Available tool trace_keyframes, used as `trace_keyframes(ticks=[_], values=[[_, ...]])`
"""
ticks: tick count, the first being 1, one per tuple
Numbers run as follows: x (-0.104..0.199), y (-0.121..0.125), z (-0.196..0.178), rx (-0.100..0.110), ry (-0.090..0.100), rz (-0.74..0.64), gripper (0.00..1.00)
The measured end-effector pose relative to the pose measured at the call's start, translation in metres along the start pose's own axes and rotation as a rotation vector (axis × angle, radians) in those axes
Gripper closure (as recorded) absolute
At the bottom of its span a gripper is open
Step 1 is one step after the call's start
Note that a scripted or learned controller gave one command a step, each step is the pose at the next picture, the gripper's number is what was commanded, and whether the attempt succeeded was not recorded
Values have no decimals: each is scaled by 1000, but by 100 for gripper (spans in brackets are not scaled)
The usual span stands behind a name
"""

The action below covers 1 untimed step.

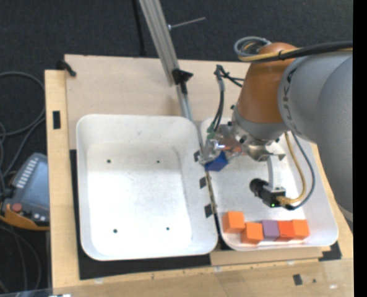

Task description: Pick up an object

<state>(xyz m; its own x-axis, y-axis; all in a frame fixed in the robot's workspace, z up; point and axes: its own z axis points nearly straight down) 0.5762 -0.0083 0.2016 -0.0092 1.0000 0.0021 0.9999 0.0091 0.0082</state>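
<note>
Blocks along near wall of right bin (319,239): orange block (234,220), second orange block (254,232), purple block (270,229), then two more orange ones, touching in a row. Left bin (90,135) sits beside it. Farther in, blue block (216,160) is at right bin's left edge, pinched between fingers of gripper (215,150), seemingly lifted above bin floor. Beyond, arm's orange band (263,91) above wrist. Aluminium post (161,39) rises at far side.
</note>
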Motion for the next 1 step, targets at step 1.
trace_keyframes(ticks=[1], values=[[58, -15, -33, 4, 1, 0, 100]])
